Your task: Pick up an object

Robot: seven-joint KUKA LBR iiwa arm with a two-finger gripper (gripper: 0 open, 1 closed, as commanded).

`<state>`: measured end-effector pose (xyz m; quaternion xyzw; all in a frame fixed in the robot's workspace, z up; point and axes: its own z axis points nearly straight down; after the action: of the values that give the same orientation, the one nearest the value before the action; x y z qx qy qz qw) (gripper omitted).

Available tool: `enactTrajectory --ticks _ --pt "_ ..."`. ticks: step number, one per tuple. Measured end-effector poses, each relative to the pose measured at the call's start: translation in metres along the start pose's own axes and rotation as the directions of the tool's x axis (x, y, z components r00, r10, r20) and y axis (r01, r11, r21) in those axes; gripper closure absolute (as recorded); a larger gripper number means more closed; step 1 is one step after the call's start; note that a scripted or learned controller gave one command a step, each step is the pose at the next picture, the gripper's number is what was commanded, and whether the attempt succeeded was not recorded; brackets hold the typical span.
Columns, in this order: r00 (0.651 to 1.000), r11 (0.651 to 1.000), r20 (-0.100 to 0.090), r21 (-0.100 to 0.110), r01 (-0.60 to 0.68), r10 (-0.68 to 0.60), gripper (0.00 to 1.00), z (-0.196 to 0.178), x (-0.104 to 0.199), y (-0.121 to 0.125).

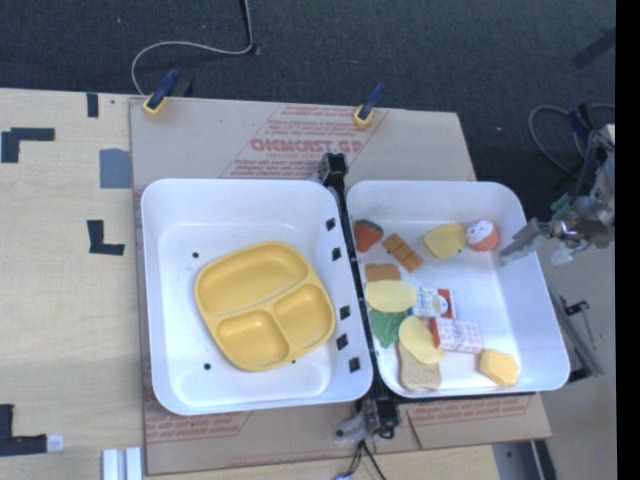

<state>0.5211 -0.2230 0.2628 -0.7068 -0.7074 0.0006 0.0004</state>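
Two shallow white bins sit side by side on a cardboard sheet. The left bin (165, 268) holds a yellow divided tray (263, 305); the right bin (535, 298) holds the candidate objects, all small toy foods. We see the gripper (560, 233) at the far right of the view, just outside the right bin's outer wall and above it, apart from every object; it is too small and blurred for us to tell whether it is spread or closed, and we see nothing carried in it. Nearest to it lie a red-and-white round piece (482, 234) touching a pale yellow piece (444, 240) close to the bin's back wall. Further in, a yellow lemon-like piece (390, 295), a small printed carton (430, 302), a red-and-white packet (458, 333), a slice of bread (420, 372) and a green leaf (385, 328) overlap in a tight cluster beside the dividing wall, and a yellow wedge (499, 367) lies alone at the near corner. We judge the main risks as follows: a descent onto the cluster may wedge two pieces together or push them aside, because they touch; the rounded pieces may squirt out of a pinch; flat pieces such as the packet offer little edge to grasp; and a target close to a wall may bring the tool against the rim.
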Motion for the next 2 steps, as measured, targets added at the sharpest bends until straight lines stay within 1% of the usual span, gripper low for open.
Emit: enactTrajectory --ticks 1,2 --pt "1.0 1.0 -0.005 0.007 0.007 -0.007 0.0 0.079 0.082 0.017" --pt "1.0 1.0 0.002 -0.007 0.002 -0.002 0.0 0.181 0.096 0.066"
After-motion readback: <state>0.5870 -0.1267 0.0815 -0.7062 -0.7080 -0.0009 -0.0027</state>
